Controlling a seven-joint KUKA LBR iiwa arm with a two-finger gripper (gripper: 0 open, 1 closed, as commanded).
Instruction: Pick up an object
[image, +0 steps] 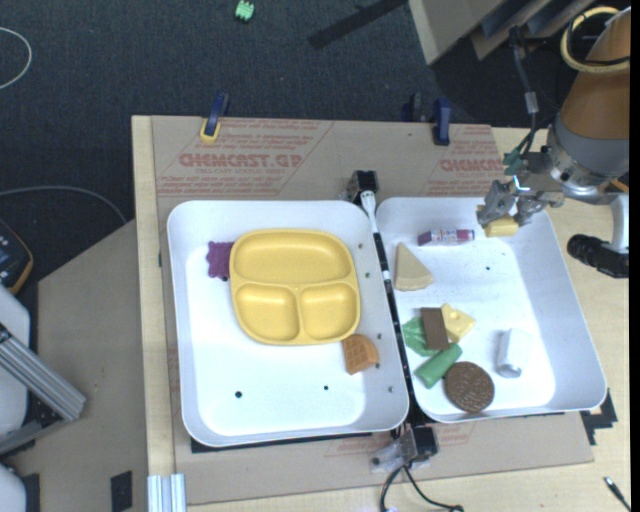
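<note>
**Q:** Where was the gripper when you looked?

**A:** I saw the gripper (503, 212) over the far right corner of the right bin (560, 300), with the arm (597, 110) coming in from the right. A small yellow block (503, 227) sat between its fingers, so I took the jaws as closed on it, only that far apart.

**Q:** And the rest?

**A:** In that bin I counted a marker (446, 236) just left of the gripper, a tan wedge (410, 269), a brown bar (434, 327) lying across green pieces (432, 355) beside a yellow cheese (458, 321), a brown disc (468, 386) and a white piece (510, 352). The left bin (200, 380) held a yellow tray (294, 284), a purple thing (218, 259) touching its left edge, and a toast piece (360, 353) at its near right corner.
</note>
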